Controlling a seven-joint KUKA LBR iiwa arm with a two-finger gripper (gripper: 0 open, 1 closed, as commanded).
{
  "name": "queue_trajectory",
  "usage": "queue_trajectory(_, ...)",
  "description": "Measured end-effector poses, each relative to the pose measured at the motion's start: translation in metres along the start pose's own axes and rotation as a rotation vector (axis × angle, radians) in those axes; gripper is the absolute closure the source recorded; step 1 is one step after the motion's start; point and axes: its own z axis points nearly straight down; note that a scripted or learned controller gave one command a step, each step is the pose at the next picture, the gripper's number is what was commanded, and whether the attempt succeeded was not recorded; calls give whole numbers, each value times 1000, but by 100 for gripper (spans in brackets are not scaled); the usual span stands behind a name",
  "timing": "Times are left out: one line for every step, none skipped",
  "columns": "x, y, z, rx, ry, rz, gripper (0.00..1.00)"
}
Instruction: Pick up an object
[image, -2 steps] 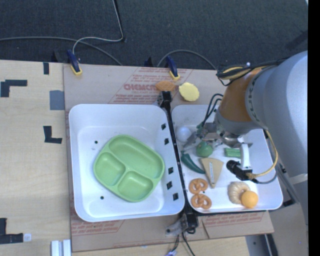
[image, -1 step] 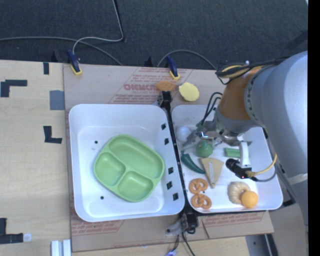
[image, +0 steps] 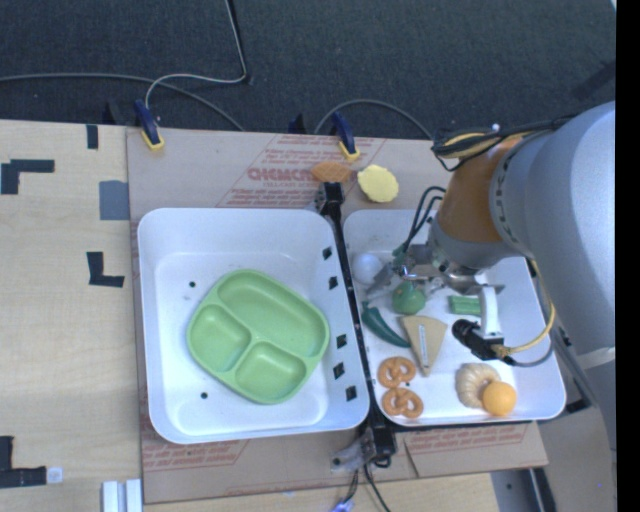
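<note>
My gripper (image: 398, 278) is low in the right bin (image: 540, 400), near its left wall, and the wrist hides most of it. A round green toy (image: 409, 298) lies right under it and seems to touch it. Close by are a dark green pepper-like piece (image: 380, 325), a cheese wedge (image: 425, 340), a pale round item (image: 367, 265) and a small green block (image: 463, 303). Nearer the front lie two pretzels (image: 397, 372), a bread piece (image: 472, 380) and an orange (image: 499, 398).
The left bin (image: 165, 250) holds a green divided plate (image: 258, 335). A yellow lemon (image: 378, 183) and an orange item (image: 332, 171) sit on the cardboard behind the bins. The arm (image: 560, 220) covers the right bin's back right. Cables (image: 500, 345) hang by the wrist.
</note>
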Motion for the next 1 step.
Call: queue_trajectory(0,0,-9,1,-1,0,100)
